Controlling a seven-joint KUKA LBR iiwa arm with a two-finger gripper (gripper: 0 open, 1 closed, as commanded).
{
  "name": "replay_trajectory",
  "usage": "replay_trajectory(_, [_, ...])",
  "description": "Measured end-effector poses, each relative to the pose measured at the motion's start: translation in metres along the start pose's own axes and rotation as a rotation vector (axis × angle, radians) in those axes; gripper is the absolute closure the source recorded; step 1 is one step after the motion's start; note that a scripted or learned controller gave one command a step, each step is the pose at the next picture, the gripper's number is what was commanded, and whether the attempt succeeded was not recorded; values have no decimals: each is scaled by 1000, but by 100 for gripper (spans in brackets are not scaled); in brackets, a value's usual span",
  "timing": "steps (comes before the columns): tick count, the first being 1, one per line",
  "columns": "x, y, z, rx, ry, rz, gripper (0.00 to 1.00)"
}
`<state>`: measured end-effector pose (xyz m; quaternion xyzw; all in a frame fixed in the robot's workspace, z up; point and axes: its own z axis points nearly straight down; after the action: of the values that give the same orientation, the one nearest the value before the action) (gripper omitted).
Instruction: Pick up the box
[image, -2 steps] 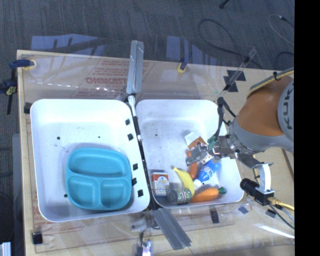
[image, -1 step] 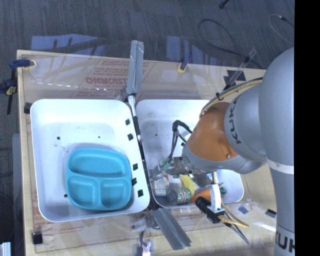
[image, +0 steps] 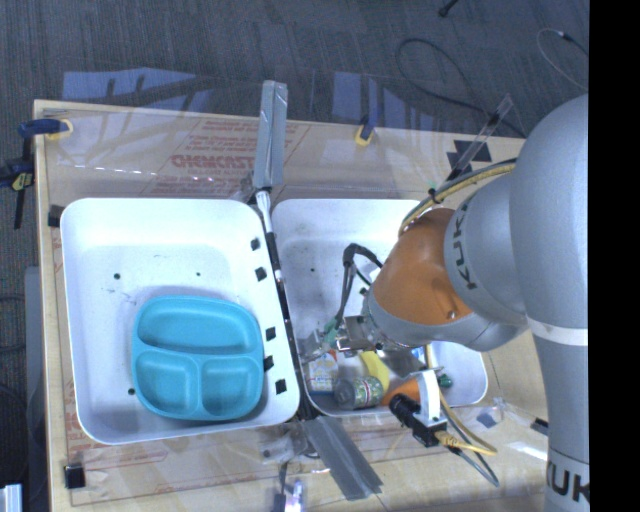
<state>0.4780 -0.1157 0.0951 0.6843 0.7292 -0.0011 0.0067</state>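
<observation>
Arm (image: 520, 250) comes in from the right: a thick grey link, smooth and matte, bends down over the right bin (image: 312, 228). The glossy, rounded orange band (image: 415, 280) sits above the wrist. A black cable (image: 356, 262) loops off the wrist's left side.

The wrist is tipped down and to the left, toward the near-left part of the right bin. Gripper (image: 336, 342) is low among the clutter there, showing as small metallic parts. The wrist covers it from above, so I cannot tell whether it is open or closed, or whether anything is held.

Box (image: 320, 376): a small, pale, flat-sided carton with faint print, lying in the near-left corner of the right bin. It is just nearer than the gripper and close to it; contact is unclear.

Just right of the box is a dark greenish cylinder (image: 358, 391) on its side, then a yellow piece (image: 373, 363) and an orange piece (image: 406, 384). These are crowded together and partly under the wrist.

Left bin (image: 78, 300): shallow white plastic with rounded corners and a scuffed floor. In it lies a smooth turquoise tray (image: 200, 358) with rounded corners, divided into one long compartment on the far side and two smaller ones on the near side.

Bench (image: 150, 150): tan board with red print under a clear sheet.
</observation>
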Motion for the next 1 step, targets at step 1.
replay_trajectory(1, [3, 0, -8, 5, 7, -10, 100])
